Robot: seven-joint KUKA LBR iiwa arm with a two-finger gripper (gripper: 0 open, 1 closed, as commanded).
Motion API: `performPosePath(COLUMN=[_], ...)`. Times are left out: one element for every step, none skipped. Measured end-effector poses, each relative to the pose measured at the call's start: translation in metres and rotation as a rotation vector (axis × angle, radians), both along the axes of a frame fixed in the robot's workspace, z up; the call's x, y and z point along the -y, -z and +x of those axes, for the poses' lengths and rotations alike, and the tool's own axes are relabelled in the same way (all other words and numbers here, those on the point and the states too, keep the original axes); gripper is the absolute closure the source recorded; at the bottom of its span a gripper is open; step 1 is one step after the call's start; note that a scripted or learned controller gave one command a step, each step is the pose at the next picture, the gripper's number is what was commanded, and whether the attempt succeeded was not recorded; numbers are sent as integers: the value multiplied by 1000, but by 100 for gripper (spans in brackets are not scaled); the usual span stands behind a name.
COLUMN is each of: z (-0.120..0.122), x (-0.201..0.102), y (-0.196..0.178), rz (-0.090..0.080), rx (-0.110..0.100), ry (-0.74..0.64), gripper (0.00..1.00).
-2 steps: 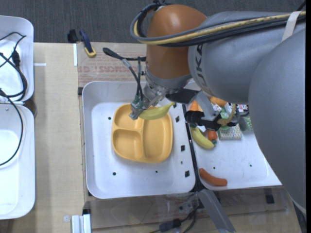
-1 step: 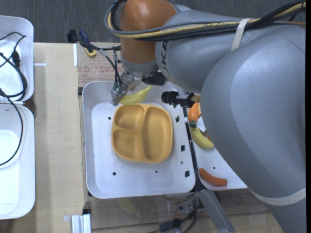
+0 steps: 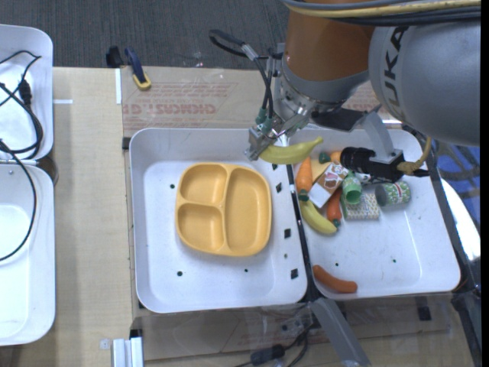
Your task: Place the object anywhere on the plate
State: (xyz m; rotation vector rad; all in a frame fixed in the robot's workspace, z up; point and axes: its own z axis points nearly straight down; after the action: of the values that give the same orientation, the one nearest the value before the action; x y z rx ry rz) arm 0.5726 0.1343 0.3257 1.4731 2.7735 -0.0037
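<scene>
Two white bins sit side by side on the bench (image 3: 84,205) as I watch the arm (image 3: 344,29) reach in from the upper right.

Just above centre, the jaws (image 3: 269,138) grip a yellow banana (image 3: 289,152) by its left end, over the divide between the bins. Left of it, the yellow plate (image 3: 225,209) lies in the left bin (image 3: 153,281). More toy food is heaped in the right bin (image 3: 412,258).
</scene>
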Motion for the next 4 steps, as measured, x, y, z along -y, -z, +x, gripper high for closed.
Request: performPosePath(z=[-74, -49, -40, 10], x=[4, 36, 21, -36], y=[73, 157, 234, 120], rz=[1, 2, 2, 1], rx=[-3, -3, 0, -1], ry=[-134, -316, -434, -177], gripper=[100, 100, 100, 100])
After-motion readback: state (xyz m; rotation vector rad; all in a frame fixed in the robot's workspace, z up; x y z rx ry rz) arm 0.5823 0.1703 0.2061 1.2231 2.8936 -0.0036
